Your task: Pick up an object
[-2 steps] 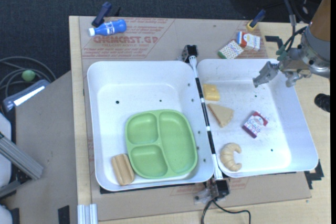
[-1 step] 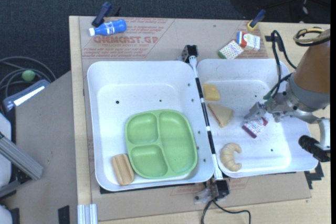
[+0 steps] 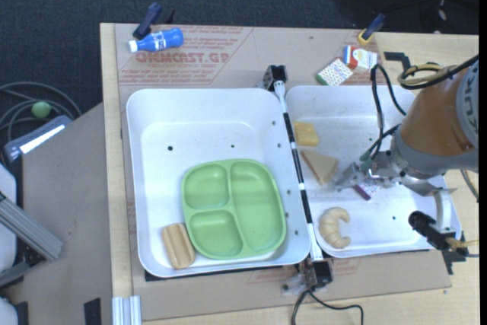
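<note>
Two white bins sit side by side on a brown bench (image 3: pixel 205 57). The left bin (image 3: pixel 152 125) holds a green tray (image 3: pixel 232 207) with three sections. A small tan bread piece (image 3: pixel 177 245) lies just beside the tray, at its 8 o'clock.

The right bin (image 3: pixel 335 99) holds a yellow block (image 3: pixel 307 135), a tan wedge (image 3: pixel 319 165) at the block's 5 o'clock, and a croissant (image 3: pixel 335 227) lower down near the front wall. The gripper (image 3: pixel 364 177) is low in this bin, near the wedge at its 3 o'clock, under the grey and orange arm (image 3: pixel 437 125).

A blue and white bottle (image 3: pixel 156 40) lies on the bench at 11 o'clock from the left bin.
</note>
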